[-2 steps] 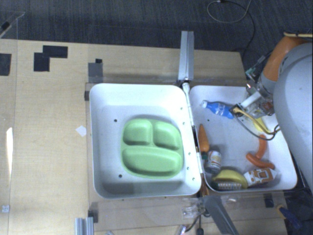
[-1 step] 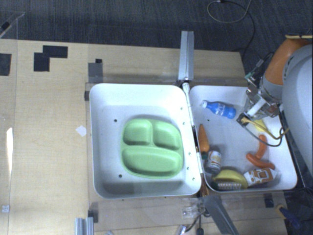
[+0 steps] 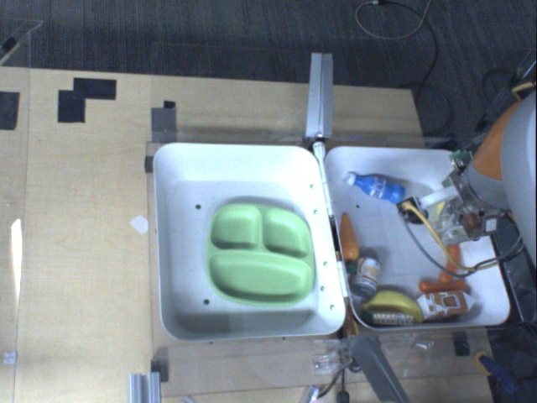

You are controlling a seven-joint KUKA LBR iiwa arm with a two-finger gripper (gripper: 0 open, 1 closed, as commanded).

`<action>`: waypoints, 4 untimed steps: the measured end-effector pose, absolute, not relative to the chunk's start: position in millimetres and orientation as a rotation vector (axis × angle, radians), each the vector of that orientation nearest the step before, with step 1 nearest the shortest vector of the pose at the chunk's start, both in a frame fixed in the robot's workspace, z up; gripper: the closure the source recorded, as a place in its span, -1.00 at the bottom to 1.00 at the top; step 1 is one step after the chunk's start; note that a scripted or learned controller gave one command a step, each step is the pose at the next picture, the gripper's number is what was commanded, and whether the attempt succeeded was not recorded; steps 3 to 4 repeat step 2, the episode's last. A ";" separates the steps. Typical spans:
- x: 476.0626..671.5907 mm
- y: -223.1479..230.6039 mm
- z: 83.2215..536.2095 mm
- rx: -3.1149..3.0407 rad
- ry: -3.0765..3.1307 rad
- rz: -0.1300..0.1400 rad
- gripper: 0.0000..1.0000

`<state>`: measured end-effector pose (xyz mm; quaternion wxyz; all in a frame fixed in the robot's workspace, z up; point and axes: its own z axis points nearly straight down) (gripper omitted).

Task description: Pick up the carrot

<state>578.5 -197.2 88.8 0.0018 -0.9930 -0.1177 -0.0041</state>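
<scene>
While the gripper (image 3: 457, 217) hangs over the right bin's (image 3: 495, 309) right side, can't tell jaw state. Carrot (image 3: 347, 238) lies against that bin's left wall, well apart from it. Green tray (image 3: 260, 253) sits in the left bin (image 3: 176, 225).

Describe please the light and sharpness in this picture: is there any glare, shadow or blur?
Camera view: even, soft overhead light; the left bin shows mild shading along its inner walls, no hard glare. The green divided plate looks soft-edged. The carrot by the right bin's left wall is distinct, but the gripper area is cluttered and blurry.
</scene>
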 end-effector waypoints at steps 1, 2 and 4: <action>537.3 -92.6 90.6 -3.117 -0.360 -0.021 1.00; 546.9 -199.8 89.1 -3.117 -0.331 -0.017 1.00; 546.9 -199.8 89.1 -3.117 -0.331 -0.017 1.00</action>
